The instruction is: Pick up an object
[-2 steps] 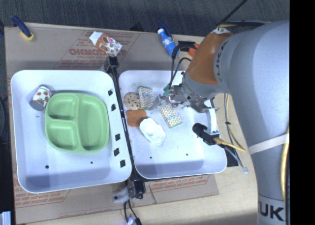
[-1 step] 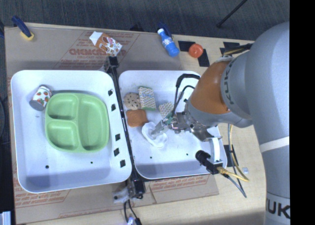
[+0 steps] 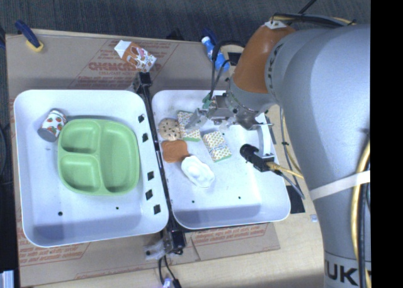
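My gripper (image 3: 204,115) is low in the right bin (image 3: 252,208), near its back left part. It hangs right over a patterned packet (image 3: 187,124) and partly hides it. A second patterned packet (image 3: 217,145) lies just in front of the gripper. A round speckled cookie (image 3: 167,128) sits to the gripper's left by the bin wall. In front of the cookie lies an orange-brown piece (image 3: 175,149), and a white lump (image 3: 198,171) rests nearer the bin's middle.
The left bin (image 3: 38,217) holds a green divided plate (image 3: 99,154) and a small patterned cup (image 3: 52,124) on its side at the back left. A small printed packet (image 3: 135,57) lies on the cardboard behind the bins. The big grey arm covers the right bin's right side.
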Controlling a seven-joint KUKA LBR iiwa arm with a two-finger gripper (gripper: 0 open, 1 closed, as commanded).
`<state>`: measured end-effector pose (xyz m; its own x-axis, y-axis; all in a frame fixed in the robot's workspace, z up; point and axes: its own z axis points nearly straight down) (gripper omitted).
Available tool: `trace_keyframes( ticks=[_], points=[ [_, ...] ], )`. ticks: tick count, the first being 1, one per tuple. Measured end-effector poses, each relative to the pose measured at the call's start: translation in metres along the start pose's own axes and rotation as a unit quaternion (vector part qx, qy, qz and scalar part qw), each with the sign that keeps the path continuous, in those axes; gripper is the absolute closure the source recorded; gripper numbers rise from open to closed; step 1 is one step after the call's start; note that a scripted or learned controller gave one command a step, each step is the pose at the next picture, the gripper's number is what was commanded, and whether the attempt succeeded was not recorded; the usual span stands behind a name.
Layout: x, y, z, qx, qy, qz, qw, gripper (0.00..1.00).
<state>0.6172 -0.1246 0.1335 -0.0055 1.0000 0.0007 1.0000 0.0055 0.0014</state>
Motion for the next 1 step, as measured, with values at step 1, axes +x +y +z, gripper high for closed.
trace_keyframes(
  ticks=[1],
  points=[
    [0.0055, -0.0633, 0.0371, -0.003, -0.001, -0.001, 1.0, 0.0]
  ],
)
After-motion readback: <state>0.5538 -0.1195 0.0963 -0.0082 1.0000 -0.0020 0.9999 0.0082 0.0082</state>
